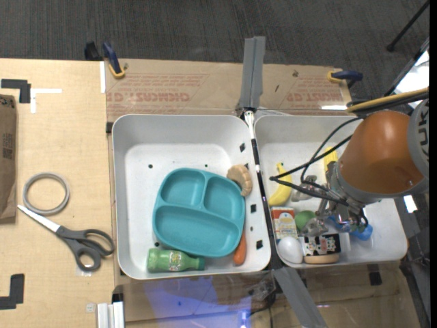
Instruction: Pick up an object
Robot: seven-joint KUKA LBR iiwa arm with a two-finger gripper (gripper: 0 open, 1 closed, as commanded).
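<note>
My gripper (336, 216) reaches down into the right bin (390, 250), under the arm's orange band (379, 156). It hangs just above a clutter of small items: a green round object (305, 219), a red and white carton (283, 219), a white egg shape (289, 249), a black and white patterned cup (321, 247) and a blue piece (363, 232). A yellow banana (280, 190) lies to the gripper's left. The wrist hides the things directly beneath it.
The left bin (130, 149) holds a teal divided plate (199, 212), a green bottle (174, 260), an orange carrot (238, 253) and a beige lump (240, 178). Scissors (72, 236) and a tape roll (46, 193) lie on the bench to the left.
</note>
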